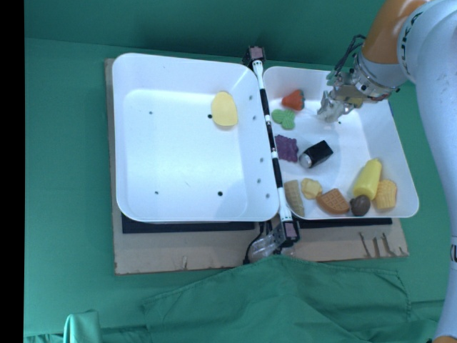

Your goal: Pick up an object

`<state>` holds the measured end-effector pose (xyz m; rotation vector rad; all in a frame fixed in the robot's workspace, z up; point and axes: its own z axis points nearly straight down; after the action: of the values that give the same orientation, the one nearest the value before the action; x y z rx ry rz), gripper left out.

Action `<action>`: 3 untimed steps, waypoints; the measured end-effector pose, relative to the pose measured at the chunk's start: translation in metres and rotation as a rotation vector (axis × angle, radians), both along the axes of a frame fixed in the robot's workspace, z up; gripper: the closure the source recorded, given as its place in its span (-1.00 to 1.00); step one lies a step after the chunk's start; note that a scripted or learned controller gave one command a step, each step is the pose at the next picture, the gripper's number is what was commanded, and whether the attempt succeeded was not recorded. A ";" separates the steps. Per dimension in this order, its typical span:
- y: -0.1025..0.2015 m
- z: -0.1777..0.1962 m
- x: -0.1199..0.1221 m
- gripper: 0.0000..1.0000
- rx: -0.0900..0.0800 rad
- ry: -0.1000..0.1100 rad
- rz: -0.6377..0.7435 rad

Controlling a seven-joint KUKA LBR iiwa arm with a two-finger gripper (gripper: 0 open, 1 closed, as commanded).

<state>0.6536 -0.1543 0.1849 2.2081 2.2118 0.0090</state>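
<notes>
My gripper [330,111] hangs over the far part of the right bin [400,159], above bare white floor. A red-orange piece [293,100] and a green piece [283,118] lie just to its left. Nearer the front sit a purple piece [286,148] and a black cylinder [316,154] with a pale end. Along the front wall lie a corn cob [293,197], a small yellow piece [311,188], an orange bread-like piece [333,201], a brown lump [360,205], a yellow bottle shape [368,179] and a yellow-orange piece [386,194]. Nothing hangs below the gripper.
The left bin [143,177] holds one yellow oval piece [224,109] near its far right corner. A black-and-white divider [270,141] runs between the bins. Green cloth [285,299] lies bunched at the bench's front edge.
</notes>
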 end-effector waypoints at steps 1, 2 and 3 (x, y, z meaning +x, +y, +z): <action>0.054 0.031 0.042 1.00 0.006 0.007 0.001; 0.064 0.110 -0.028 1.00 0.008 0.012 -0.005; 0.038 0.108 0.021 1.00 0.003 0.011 -0.006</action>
<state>0.6743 -0.1158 0.2926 2.2216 2.2124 0.0008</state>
